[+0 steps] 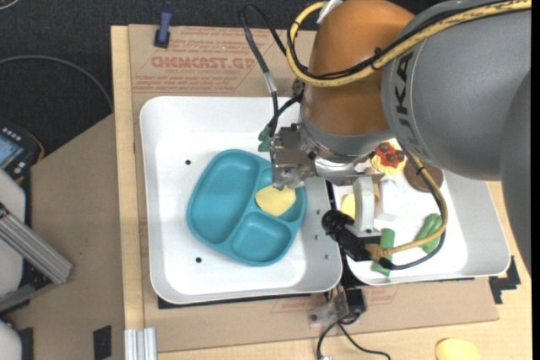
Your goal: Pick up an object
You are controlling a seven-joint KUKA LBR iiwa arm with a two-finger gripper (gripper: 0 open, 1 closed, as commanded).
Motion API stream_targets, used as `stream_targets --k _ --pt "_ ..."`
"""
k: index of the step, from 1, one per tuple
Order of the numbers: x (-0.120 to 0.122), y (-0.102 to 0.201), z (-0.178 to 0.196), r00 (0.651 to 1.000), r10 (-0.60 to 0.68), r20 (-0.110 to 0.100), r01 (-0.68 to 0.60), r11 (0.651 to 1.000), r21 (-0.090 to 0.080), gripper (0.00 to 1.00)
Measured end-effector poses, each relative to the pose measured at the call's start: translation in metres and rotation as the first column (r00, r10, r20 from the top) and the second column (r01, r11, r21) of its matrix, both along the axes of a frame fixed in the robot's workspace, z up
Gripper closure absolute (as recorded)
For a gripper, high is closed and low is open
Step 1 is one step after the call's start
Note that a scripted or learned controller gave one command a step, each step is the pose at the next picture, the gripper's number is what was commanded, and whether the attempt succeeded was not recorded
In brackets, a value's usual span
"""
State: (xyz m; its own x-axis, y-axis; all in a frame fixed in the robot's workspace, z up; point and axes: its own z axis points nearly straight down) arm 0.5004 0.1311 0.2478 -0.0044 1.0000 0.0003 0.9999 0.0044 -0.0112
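Note:
A teal divided plate [229,206] lies in the left bin [169,139]. A pale yellow, rounded object [275,200] rests at the plate's right side. My gripper [285,173] hangs directly above that yellow object, its tip at or just over the object's top edge. I cannot tell whether the yellow object is between the fingers. The grey arm with its orange band covers most of the right bin [472,257].
In the right bin a red-and-yellow toy [388,156] peeks out under the arm, with a brown piece [422,177] beside it and a green thing [429,228] near the front. A blue clip [163,25] lies on the cardboard behind the bins.

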Motion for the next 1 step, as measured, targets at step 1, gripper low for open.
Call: stream_targets --k 1 --pt "-0.0201 -0.001 0.1701 1.0 -0.001 0.031 0.001 1.0 0.007 1.0"
